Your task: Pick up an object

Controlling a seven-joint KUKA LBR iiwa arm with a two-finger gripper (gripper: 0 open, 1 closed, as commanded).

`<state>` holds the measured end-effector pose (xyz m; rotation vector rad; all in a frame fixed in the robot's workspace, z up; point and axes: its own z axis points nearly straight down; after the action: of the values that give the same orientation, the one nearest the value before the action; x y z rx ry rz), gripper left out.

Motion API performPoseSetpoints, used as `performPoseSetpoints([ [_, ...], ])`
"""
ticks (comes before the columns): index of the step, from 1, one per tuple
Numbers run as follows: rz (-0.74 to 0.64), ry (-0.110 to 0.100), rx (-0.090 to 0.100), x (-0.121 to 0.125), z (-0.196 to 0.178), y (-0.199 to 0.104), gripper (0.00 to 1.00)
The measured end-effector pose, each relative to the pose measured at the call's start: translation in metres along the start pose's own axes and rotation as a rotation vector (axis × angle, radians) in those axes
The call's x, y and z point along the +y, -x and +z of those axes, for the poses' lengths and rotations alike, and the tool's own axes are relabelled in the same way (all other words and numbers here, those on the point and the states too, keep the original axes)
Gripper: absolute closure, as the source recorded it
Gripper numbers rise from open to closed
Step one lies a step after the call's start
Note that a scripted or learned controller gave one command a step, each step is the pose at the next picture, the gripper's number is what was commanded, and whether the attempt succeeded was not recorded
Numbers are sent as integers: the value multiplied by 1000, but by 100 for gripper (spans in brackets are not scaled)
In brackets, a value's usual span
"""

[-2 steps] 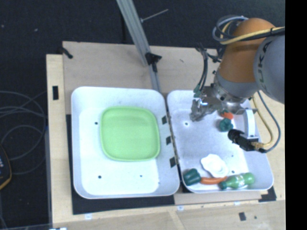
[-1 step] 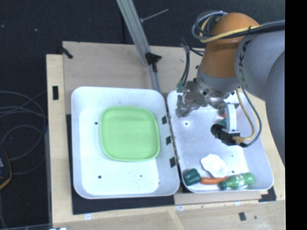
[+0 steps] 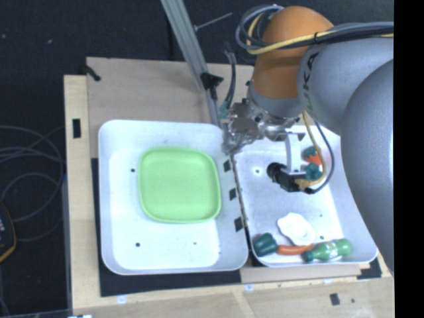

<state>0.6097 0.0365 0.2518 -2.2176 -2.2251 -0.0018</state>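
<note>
The grey arm (image 3: 351,105) looms nearest; its gripper (image 3: 233,138), state unclear, should be centred over one toy (image 3: 294,226) before descending.

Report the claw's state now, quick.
Claw: cannot be told from this view; it sits at the upper end of the divide between the two bins, and nothing is seen held in it.

Both white bins (image 3: 119,177) look like smooth moulded plastic with a faint sheen. The green plate (image 3: 179,184) appears matt plastic. The bench top (image 3: 132,88) reads as bare, unvarnished wood or board. The arm's grey shell (image 3: 364,105) and orange band (image 3: 288,52) look glossy.
</note>
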Motion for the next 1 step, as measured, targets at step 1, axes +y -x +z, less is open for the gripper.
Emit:
performPoseSetpoints([
  [1, -1, 0, 0, 6, -2, -51, 100],
])
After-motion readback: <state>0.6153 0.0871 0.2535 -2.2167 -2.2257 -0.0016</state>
